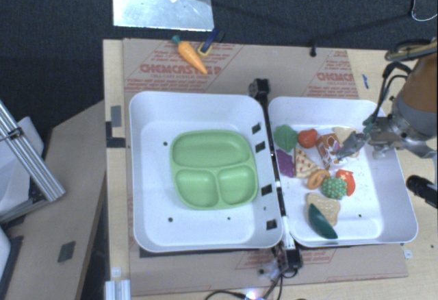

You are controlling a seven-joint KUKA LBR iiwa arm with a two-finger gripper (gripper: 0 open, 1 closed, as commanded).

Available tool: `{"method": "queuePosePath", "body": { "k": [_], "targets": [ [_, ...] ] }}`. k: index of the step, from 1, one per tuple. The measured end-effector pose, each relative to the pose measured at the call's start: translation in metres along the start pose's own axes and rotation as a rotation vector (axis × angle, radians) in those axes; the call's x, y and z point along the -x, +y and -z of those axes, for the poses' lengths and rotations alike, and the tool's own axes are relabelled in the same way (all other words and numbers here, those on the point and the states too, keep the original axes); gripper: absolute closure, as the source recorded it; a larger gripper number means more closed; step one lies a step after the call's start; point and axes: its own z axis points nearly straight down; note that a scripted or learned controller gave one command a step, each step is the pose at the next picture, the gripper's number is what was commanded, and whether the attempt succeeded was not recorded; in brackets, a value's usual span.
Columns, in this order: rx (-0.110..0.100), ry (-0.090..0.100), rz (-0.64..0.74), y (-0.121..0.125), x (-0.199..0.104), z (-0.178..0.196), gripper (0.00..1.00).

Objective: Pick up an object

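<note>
Two shallow white bins side by side on the bench. In the left bin (147,155), a green divided tray (212,168) lying flat near the middle. In the right bin (390,213), a cluster of toy food toward its left side: a green leafy piece (285,136) near the far left corner, a red tomato (308,138) just beside it, a purple piece (285,163) against the left wall, a pizza slice (304,167), a striped packet (329,148), a green bumpy ball (334,187) touching a red-orange piece (348,181), a slice of toast (324,205), and a dark green piece (320,222) near the near edge. Gripper (353,144) reaching in from the right edge of the right bin, tips low beside the striped packet; cannot tell whether open or closed, and nothing seen between them. Toy carrot (191,56) lying outside the bins on the cardboard at the far edge of the bench.
</note>
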Motion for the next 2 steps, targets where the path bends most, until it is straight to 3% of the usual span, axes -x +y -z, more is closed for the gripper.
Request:
{"method": "queuePosePath", "body": {
  "k": [1,2],
  "targets": [
    [0.013,-0.003,0.003,0.003,0.0,0.006,0.0],
    [0.009,-0.001,0.002,0.005,-0.006,-0.055,0.0]
  ]
}}
